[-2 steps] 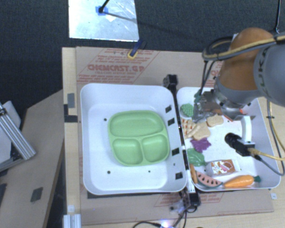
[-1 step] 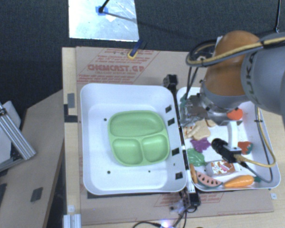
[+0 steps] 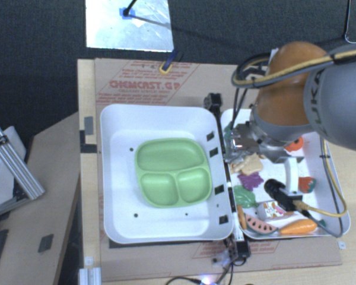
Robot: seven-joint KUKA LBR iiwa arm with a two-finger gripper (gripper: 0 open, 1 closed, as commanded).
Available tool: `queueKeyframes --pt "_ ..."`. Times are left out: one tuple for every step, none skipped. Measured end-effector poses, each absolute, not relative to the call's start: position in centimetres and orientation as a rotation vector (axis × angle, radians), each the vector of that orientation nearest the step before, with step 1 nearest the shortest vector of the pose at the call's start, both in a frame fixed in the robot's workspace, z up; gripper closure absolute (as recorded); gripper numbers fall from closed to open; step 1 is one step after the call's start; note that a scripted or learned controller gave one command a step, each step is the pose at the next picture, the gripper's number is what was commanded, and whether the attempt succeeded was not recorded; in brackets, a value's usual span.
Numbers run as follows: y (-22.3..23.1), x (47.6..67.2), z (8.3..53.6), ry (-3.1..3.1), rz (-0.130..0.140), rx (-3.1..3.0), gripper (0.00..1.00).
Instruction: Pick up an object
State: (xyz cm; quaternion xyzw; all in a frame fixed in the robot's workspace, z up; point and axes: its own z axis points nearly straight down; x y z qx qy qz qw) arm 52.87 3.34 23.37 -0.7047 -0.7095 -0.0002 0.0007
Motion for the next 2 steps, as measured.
queueKeyframes --pt "4.0 51.8 22.0 -2.227 0.0 -2.215 1.0" --pt "3.9 52.4 23.4 -2.228 -0.003 -2.216 1.0"
